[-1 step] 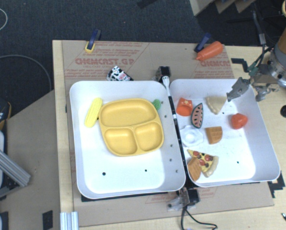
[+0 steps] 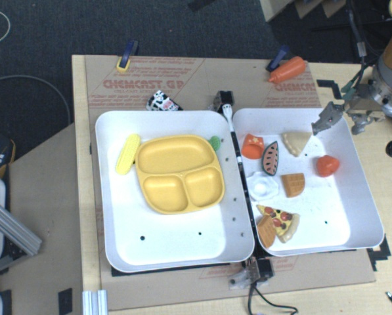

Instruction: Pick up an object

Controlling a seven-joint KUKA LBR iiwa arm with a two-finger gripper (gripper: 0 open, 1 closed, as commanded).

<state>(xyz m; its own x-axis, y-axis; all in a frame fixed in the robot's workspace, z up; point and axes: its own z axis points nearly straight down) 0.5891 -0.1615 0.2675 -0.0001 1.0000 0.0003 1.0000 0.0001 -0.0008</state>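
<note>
Peeking from behind the yellow tray (image 2: pixel 176 174), a green object (image 2: pixel 214 142) stays mostly hidden.

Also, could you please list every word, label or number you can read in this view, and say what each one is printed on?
"CHEMCAST GP": red print on the brown board under the bins, top left.
The same red print at the top right: too blurred to read.
Fainter red print along the board's front edge: unreadable.

Up-left of the claw (image 2: pixel 343 123), an orange clamp (image 2: pixel 287 69) on the cardboard-covered worktop (image 2: pixel 182 77); far left of it, a yellow-and-blue clamp (image 2: pixel 125 56) and a small black-and-white toy (image 2: pixel 163 101).
</note>
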